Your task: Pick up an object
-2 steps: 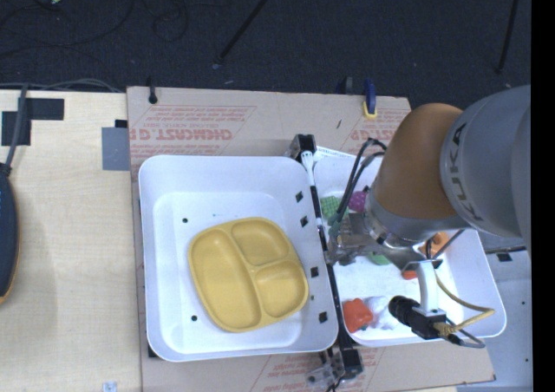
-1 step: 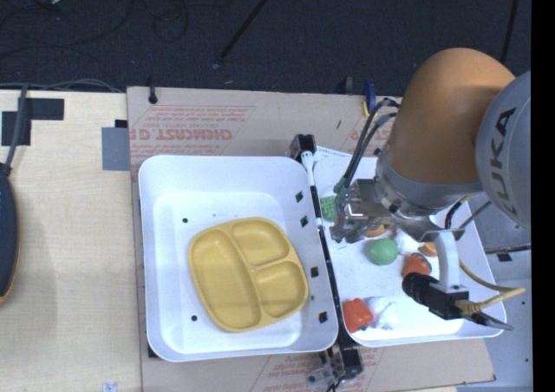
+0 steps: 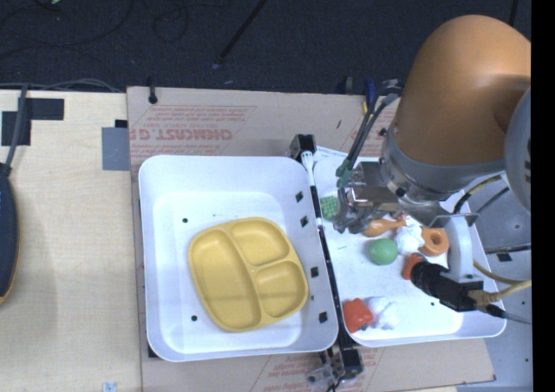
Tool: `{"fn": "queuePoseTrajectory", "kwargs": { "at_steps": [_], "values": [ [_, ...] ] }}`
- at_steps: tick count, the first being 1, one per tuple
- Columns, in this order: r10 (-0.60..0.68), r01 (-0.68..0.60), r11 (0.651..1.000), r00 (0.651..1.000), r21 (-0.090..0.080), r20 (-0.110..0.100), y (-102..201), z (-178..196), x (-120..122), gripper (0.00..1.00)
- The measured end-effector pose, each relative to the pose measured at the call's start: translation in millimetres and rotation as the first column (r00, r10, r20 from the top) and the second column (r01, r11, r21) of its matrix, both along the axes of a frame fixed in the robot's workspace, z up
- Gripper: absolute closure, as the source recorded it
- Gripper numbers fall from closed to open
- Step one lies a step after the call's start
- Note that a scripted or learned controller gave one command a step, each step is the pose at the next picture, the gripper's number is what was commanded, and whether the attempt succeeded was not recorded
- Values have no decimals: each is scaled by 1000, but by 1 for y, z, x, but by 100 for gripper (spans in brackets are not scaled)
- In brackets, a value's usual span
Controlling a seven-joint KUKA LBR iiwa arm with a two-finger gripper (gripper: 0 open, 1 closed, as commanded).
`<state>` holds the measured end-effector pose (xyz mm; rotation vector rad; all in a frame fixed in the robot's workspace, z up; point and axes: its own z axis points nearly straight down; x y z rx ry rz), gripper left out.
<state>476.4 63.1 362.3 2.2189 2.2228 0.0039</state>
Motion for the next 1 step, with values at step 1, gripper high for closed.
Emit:
{"fn": "queuePoseTrajectory", "kwargs": {
  "at_steps": [1],
  "values": [
    [0, 0, 1000, 1000, -1, -2, 24, 35, 0, 100]
  ]
}}
